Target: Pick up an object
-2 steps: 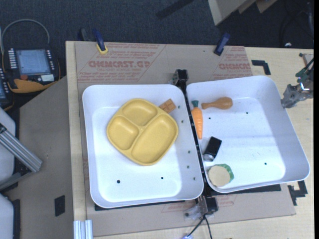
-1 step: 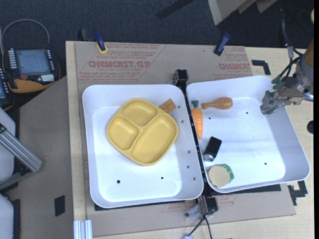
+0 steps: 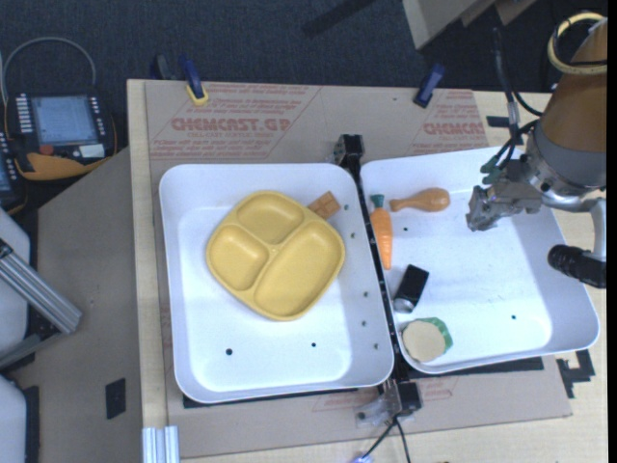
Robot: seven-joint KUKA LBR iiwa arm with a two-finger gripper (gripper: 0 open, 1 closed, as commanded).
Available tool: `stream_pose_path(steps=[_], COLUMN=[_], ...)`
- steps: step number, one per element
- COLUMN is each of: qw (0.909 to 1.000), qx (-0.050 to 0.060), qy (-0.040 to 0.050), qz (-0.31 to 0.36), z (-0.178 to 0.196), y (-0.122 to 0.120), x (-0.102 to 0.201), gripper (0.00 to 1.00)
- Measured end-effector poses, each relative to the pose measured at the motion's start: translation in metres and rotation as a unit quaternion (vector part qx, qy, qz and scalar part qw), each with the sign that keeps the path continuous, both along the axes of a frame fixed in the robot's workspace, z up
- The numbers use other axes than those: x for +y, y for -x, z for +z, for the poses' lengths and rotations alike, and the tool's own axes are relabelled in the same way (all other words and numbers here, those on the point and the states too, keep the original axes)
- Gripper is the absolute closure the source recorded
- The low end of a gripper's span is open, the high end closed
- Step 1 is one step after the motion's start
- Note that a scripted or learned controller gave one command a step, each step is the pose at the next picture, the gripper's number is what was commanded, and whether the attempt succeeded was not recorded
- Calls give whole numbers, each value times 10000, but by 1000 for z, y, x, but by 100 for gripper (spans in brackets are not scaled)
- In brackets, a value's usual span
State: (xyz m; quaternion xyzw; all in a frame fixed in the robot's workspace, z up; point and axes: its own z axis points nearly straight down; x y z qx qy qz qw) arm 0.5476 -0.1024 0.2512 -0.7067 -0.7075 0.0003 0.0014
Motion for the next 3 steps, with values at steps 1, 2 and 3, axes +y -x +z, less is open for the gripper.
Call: stream_pose_path(steps=[1, 2, 3], qw=[10000, 10000, 10000], qx=[6, 4, 2], qy=[-6, -5, -6], qz=[24, 24, 26], z=[-14, -18, -15], y=[2, 1, 8], x=[58, 108, 156], gripper=[100, 100, 100])
